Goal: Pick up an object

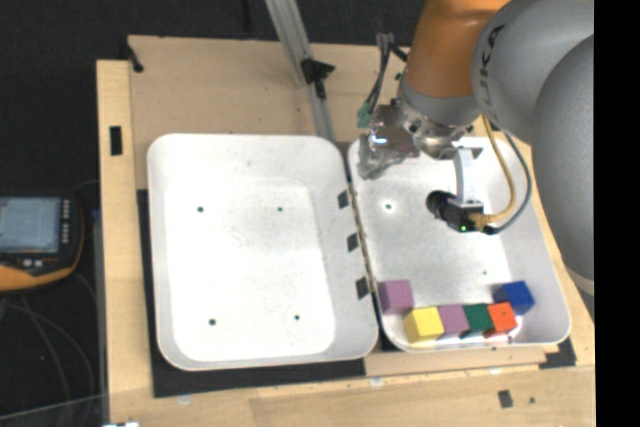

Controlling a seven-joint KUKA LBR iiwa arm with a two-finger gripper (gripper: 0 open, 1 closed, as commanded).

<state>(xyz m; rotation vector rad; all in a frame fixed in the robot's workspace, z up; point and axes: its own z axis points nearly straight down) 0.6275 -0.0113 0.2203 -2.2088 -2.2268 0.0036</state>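
**Arm over the right bin's far corner, blocks waiting along the near edge**

You are looking down on a tan surface [220, 85] that carries two shallow white bins side by side. The left bin [250, 245] sits in the middle of the frame; the right bin [450, 255] lies just beside it, their inner rims touching along a line that runs down the centre.

Your arm [500, 45] comes in from the upper right, its orange band above the wrist. The tool [378, 150] hangs over the upper-left corner of the right bin, close to the seam between the two bins. You cannot tell from this angle how far its fingers are spread, and nothing can be made out between them.

The things to pick are all in the right bin, grouped near its lower edge and well apart from the tool. A purple block [396, 294] sits furthest left and a little higher than the rest. Below and to its right runs a row along the rim: a yellow block [424, 323], a second purple block [453, 318], a green block [477, 317] and an orange block [501, 317], each touching or nearly touching its neighbour. A blue block [515, 295] sits just above the orange one.

At the left edge of the frame, off the surface, lies an orange handheld pendant [35, 240] with a grey screen.
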